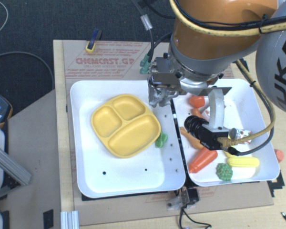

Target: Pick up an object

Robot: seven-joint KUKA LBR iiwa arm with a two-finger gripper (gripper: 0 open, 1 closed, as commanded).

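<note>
"Where's the arm [219,27] right now?"

"Reaching in from the right, low over the far end of the ridge where the left bin [86,166] and the right bin [262,109] meet. The pincer [158,97] hangs just off the yellow divided plate [125,125], by its far right corner."

"Has it got anything?"

"Can't tell; the wrist hides too much from here."

"What's there to pick?"

"The plate lies tilted in the middle of the left bin, with a small green piece [161,140] touching its right edge. In the right bin, an orange carrot [203,160] lies near the front left corner, green broccoli [223,171] just beside it at the front rim, and yellow corn [243,162] next to that. Another orange piece [197,101] sits toward the far side, partly under the arm."
</note>
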